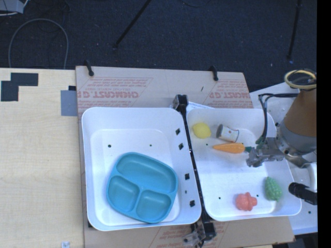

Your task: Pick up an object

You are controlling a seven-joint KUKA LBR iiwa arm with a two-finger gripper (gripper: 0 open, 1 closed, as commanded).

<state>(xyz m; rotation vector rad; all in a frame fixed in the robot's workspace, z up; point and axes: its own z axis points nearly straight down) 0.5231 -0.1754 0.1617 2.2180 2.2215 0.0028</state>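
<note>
The right bin (227, 182) holds several small things. An orange toy carrot (229, 148) lies across its back half, its green tip pointing right. Behind the carrot are a yellow lemon-like piece (201, 130) and a small brown and white cylinder (227, 133). Near the front wall lie a pink-red lumpy toy (246, 201) and a green knobbly one (273, 188). My gripper (254, 158) hangs low at the bin's right side, just beyond the carrot's green tip and slightly in front of it. Nothing shows between its fingers.
In the left bin (98, 133) a blue divided plate (141, 186) lies toward the front. A black divider with clips (189, 161) separates the two bins. Cardboard (155, 89) lies under both bins, and a pale wooden bench top (36, 164) extends left.
</note>
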